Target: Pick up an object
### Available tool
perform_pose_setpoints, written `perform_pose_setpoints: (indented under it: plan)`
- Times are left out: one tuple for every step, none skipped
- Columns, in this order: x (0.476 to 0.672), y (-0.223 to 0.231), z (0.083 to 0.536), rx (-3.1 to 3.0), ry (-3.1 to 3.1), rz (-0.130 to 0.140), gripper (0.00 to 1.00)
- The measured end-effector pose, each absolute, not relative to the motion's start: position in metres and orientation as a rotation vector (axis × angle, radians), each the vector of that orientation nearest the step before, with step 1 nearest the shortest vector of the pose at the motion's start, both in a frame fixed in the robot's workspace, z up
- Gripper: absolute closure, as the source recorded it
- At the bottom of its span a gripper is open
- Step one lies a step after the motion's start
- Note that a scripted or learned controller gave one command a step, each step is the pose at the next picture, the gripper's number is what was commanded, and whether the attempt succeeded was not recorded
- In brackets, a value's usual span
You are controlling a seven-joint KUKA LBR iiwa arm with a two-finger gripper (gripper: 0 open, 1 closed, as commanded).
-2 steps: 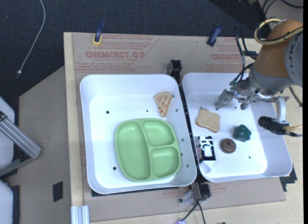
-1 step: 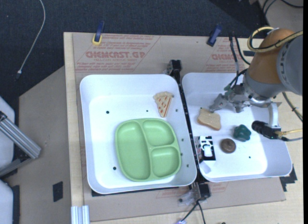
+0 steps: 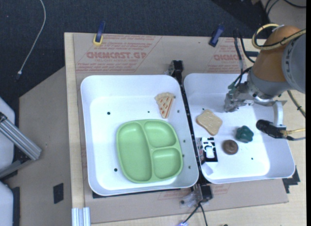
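In the right bin lie a tan slice of bread, a teal lumpy object and a small brown round object. My gripper hangs over the upper part of that bin, above and to the right of the bread, with the orange-banded wrist behind it. I see nothing between its fingers. The left bin holds a green divided plate and a toast-like wedge near its right wall.
A black-and-white tag sits at the right bin's left wall. A black clamp joins the bins at the top, with blue clips on the board behind. A black cable plug hangs beside the arm.
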State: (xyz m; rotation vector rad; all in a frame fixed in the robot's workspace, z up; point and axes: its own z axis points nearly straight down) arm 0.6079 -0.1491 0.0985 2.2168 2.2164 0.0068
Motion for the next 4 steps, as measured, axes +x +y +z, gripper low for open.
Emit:
perform_pose_setpoints:
  plan:
    - [0.617, -0.155, 0.157, 2.216, 2.217, 0.005, 1.00]
    - [0.619, -0.156, 0.211, 2.214, 2.217, 0.006, 1.00]
    - [0.624, -0.110, 0.213, 2.214, 2.226, 0.004, 1.00]
    - [0.611, -0.056, 0.219, 2.217, 2.230, 0.001, 1.00]
